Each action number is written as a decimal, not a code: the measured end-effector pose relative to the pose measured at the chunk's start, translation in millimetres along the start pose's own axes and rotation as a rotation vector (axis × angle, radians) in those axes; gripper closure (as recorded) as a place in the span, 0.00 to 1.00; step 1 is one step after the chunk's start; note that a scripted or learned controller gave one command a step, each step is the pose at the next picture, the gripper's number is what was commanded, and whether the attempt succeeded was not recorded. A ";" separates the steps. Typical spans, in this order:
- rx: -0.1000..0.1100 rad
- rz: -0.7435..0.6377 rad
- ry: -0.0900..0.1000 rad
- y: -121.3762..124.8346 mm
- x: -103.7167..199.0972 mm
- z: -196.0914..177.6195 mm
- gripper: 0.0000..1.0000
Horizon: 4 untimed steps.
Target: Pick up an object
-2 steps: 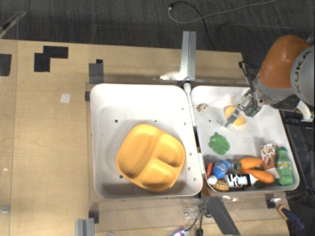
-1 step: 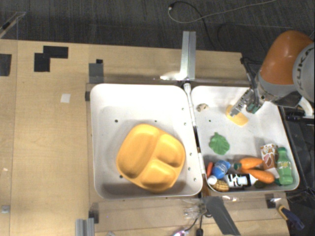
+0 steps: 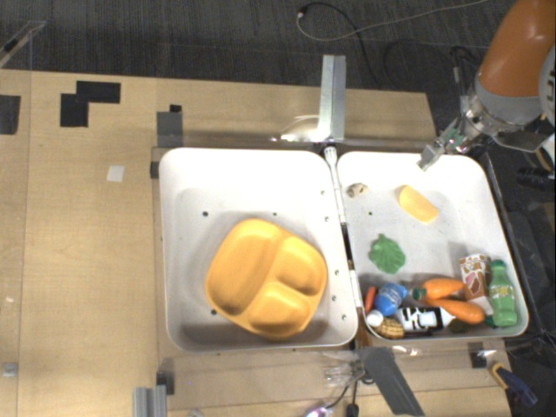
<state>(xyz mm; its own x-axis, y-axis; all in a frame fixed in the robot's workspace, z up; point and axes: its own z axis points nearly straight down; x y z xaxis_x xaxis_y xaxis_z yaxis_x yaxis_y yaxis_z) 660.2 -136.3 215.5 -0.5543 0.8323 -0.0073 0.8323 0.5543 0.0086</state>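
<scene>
My gripper (image 3: 442, 147) hangs over the back edge of the right bin (image 3: 469, 181), above its far right corner, and nothing shows in it. Below and left of it a yellow block (image 3: 418, 204) lies alone on the bin floor. A green leafy piece (image 3: 387, 254) lies nearer the middle, and a small beige scrap (image 3: 356, 189) sits by the divider. Packed along the front wall are two carrots (image 3: 449, 287), a green bottle (image 3: 501, 295), a small carton (image 3: 474, 274), a black-and-white bottle (image 3: 426, 318) and a blue-and-red item (image 3: 388, 298).
A large yellow divided plate (image 3: 263, 276) lies tilted in the left bin (image 3: 187, 189). A metal post (image 3: 333, 94) stands behind the ridge between the bins. Cables run across the dark floor behind the bench.
</scene>
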 end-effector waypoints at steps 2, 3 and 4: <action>0.001 -0.216 0.001 -67.9 26.6 84.0 1.00; -0.006 -0.717 -0.014 -79.7 63.7 119.9 1.00; -0.008 -0.537 -0.009 -13.6 45.1 122.2 1.00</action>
<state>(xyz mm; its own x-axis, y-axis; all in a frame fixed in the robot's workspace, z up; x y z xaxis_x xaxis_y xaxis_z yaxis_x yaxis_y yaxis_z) 625.2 -106.4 92.9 -0.9017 0.4319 -0.0213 0.4318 0.9019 0.0088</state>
